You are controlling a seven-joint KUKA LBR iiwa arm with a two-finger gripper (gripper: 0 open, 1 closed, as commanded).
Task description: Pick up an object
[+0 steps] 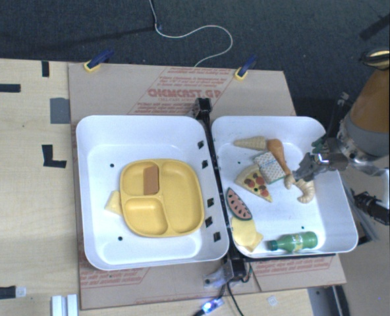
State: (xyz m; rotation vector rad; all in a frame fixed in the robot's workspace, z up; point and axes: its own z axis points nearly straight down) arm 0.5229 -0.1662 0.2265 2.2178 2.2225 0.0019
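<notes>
White plastic walls hem my right bin (327,232), where toys crowd the middle and front: a drumstick (278,154), a cone (251,143), a pizza slice (255,183), a watermelon wedge (238,204) and a green bottle (292,243) lying against the front wall. My jaws (306,170) hang low just above a pale croissant-like piece (305,190) near the right wall, though I cannot tell whether they are apart or together. Bare floor lies behind them; my arm (369,120) slants in over the right rim, and the left bin (89,176) holds a yellow tray (162,197).
</notes>
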